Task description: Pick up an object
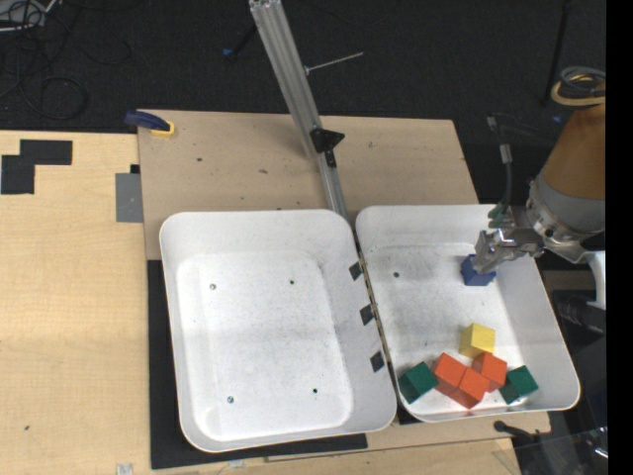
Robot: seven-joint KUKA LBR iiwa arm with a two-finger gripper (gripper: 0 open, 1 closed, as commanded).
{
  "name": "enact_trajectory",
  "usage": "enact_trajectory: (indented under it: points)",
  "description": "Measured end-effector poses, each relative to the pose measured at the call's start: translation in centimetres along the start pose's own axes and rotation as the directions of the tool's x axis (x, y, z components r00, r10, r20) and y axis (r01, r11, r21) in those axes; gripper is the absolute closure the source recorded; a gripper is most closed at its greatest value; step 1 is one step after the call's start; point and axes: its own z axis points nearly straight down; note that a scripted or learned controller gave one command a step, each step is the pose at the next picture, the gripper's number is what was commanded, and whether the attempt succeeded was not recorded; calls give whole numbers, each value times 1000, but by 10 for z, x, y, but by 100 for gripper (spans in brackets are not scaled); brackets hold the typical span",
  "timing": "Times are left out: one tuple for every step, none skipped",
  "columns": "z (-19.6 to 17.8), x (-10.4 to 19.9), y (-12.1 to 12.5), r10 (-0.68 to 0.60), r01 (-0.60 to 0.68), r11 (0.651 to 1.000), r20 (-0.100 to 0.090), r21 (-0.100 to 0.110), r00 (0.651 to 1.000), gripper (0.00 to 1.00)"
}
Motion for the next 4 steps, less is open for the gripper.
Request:
enact_trajectory:
  points:
    - [10, 50, -8, -2, 2, 1000, -3, 5, 1000, 100]
    - [5, 112, -10, -5, 5, 1000, -4, 4, 1000, 100]
    - [-7, 166, -16, -4, 4, 1000, -3, 2, 1000, 100]
    - [5, 223, -22, -3, 3, 1000, -2, 6, 1000, 100]
